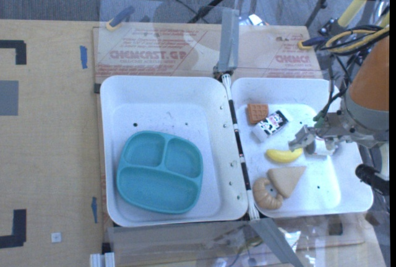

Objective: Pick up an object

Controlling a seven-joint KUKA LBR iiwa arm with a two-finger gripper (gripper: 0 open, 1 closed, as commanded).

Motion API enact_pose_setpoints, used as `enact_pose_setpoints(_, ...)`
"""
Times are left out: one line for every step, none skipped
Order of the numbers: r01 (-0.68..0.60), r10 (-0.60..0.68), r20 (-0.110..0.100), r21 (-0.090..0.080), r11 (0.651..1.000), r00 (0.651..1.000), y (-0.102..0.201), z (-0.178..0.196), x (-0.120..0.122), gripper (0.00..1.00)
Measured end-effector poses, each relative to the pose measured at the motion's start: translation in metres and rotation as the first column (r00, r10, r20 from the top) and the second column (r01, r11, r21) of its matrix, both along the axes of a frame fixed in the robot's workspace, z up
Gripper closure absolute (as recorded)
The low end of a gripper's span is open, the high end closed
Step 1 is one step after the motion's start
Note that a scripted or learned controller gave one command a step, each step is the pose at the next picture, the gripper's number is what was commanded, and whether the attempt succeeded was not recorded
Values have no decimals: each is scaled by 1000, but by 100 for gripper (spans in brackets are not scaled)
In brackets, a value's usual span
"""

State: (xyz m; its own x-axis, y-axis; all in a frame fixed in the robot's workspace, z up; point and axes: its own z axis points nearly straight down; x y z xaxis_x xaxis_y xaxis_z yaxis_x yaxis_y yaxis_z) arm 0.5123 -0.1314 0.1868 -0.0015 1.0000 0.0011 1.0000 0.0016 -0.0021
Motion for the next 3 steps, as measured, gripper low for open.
enact_pose_setpoints(-53,53,8,-1,999,999,26,-100,7,0)
enact_pose_setpoints(-114,114,8,-2,994,993,24,-100,59,0)
enact_pose_setpoints(-109,109,13,-5,994,994,22,-88,60,100)
